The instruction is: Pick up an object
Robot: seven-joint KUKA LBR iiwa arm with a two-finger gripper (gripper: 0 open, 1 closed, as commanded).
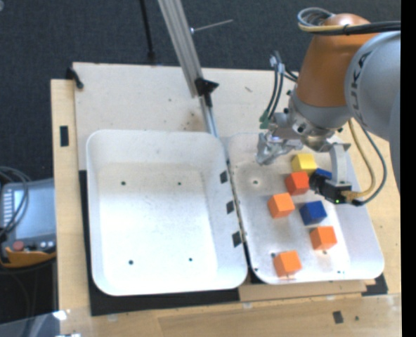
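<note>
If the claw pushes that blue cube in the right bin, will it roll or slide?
The blue cube looks flat-faced and boxy, so it would likely slide, not roll. It seems rigid, probably holding shape when squeezed. An orange cube sits close by, so a push could bump it.

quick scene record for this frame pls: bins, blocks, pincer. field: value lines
left bin: white, no blocks seen in it
right bin: white, holds all the blocks
orange blocks: four
yellow block: far end, beside the arm's wrist
blue block: mid-bin, between orange ones
pincer: low over the right bin's far-left corner, nothing seen between its fingers
open or shut: cannot tell
</note>
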